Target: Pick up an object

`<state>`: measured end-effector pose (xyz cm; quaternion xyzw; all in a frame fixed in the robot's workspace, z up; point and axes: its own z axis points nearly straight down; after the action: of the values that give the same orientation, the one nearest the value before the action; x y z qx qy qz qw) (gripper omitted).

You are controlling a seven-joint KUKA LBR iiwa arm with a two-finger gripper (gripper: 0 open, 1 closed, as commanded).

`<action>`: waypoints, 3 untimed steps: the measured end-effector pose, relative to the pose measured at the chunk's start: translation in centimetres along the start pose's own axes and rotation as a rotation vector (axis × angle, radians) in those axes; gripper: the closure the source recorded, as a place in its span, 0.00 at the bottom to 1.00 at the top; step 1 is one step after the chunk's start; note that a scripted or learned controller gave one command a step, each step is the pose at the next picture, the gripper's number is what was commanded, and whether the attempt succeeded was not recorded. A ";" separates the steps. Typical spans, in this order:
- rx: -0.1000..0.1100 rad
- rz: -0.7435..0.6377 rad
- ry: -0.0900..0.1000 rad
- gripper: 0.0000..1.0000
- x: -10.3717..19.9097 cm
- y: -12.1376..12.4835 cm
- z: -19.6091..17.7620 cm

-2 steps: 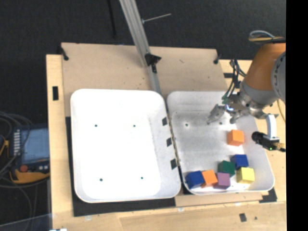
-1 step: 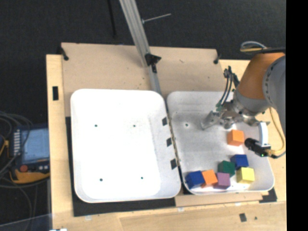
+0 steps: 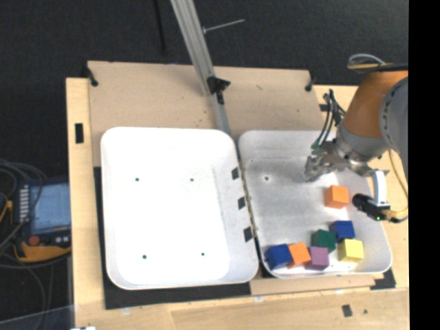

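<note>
- Gripper [image 3: 315, 168] hangs low over the right bin [image 3: 275, 150], upper-middle of its floor, at the end of the grey arm [image 3: 368, 126] with its orange band.
- Gripper state: cannot tell; that end of the arm is small and dark against the bin floor. Nothing visibly held.
- Nearest candidate: the orange cube [image 3: 337, 196], lying below and to the right of the gripper in the view, near but apart, bare floor between them. No long axis to speak of; it is blocky and sits a little skewed to the bin walls.
- My read: the coming move turns on a short shift toward that cube, then a descent. It stands alone, so there is room around it.
- Other blocks crowd the bin's near edge: blue cube [image 3: 278, 254], second orange block [image 3: 300, 253], purple block [image 3: 319, 256], green block [image 3: 324, 239], dark blue block [image 3: 342, 229], yellow block [image 3: 352, 249]. Several touch or nearly touch; harder to take singly, I'd judge.
- Blocks look matte, hard-edged, probably foam or wood; which, I can't say.
- Bins are smooth white, shallow, round-cornered. Left bin [image 3: 117, 205] shows a few small dark dots on its floor.
- Surface [image 3: 75, 184] under both is pale board.
</note>
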<state>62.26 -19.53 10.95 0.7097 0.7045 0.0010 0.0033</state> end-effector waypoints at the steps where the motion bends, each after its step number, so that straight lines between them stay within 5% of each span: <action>1: 0.000 -0.002 0.002 1.00 0.0 0.0 -4.4; 3: -0.002 -0.010 0.001 1.00 -0.2 0.5 -14.3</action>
<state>62.63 -19.65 25.21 0.7061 0.7081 0.0019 0.0038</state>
